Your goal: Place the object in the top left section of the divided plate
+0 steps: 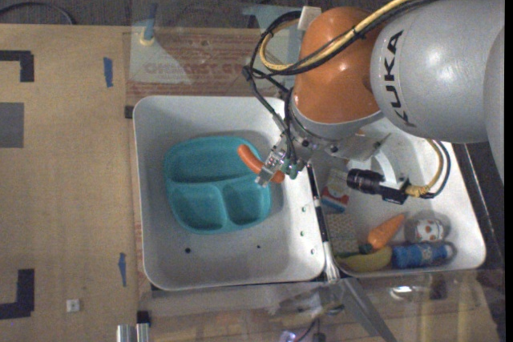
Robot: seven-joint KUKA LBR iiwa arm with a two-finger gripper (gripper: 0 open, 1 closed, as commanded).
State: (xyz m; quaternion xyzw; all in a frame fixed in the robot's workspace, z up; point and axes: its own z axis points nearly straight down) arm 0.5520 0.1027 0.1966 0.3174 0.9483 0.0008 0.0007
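A teal divided plate (pixel 178 187) lies in the left white bin (pixel 160 252), with one long section at the far side and two smaller ones nearer the front. My gripper (pixel 271 168) hangs over the plate's right far corner, below the orange wrist band. An orange carrot-like object (pixel 248 157) sits between its fingers, which are shut on it. The object's left end sticks out over the plate's far right rim. I cannot tell whether the object touches the plate.
The right bin (pixel 469 240) holds an orange carrot toy (pixel 386 229), a yellow banana (pixel 370 259), a blue bottle (pixel 417 255), a pale round toy (pixel 430 230) and a small red-and-white item (pixel 335 202). The arm covers that bin's far half. Brown bench spreads to the left.
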